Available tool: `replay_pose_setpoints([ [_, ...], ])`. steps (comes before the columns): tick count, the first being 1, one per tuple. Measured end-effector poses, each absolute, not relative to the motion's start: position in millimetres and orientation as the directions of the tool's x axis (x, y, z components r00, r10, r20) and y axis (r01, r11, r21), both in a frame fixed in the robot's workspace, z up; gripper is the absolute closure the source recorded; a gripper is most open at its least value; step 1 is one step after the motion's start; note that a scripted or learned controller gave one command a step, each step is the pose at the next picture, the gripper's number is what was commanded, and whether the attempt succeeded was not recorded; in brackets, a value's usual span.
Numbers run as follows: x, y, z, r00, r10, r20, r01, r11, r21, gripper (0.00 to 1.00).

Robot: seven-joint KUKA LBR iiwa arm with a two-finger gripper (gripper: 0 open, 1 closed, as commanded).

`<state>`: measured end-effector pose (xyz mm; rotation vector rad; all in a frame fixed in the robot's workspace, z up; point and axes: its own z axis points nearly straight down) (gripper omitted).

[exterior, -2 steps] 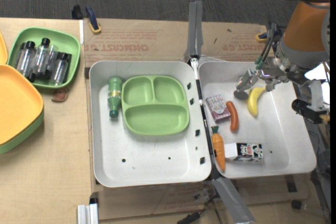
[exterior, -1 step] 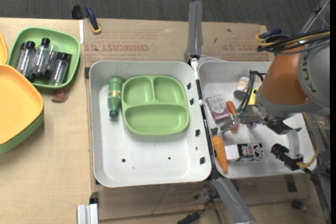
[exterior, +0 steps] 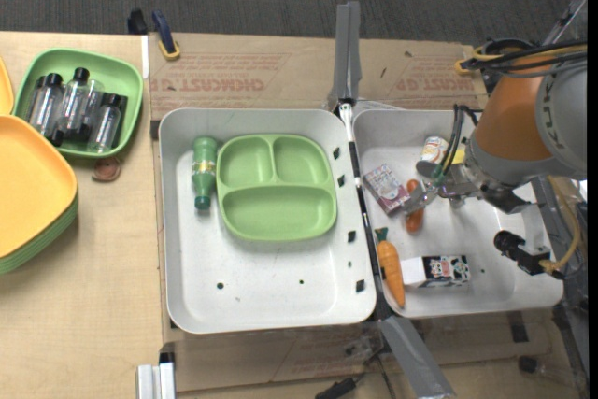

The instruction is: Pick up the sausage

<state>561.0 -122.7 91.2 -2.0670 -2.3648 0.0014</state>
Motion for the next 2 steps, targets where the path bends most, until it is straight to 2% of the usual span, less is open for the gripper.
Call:
replay_pose_setpoints([
  [1,560.6,-124.0,99.6,-0.129,0.992,0.0,0.992,0.129,-0.002,1.0],
  [2,544.6,-83.6,219.0,-0.122,0.993,-0.001,0.993,0.122,-0.002,1.0],
])
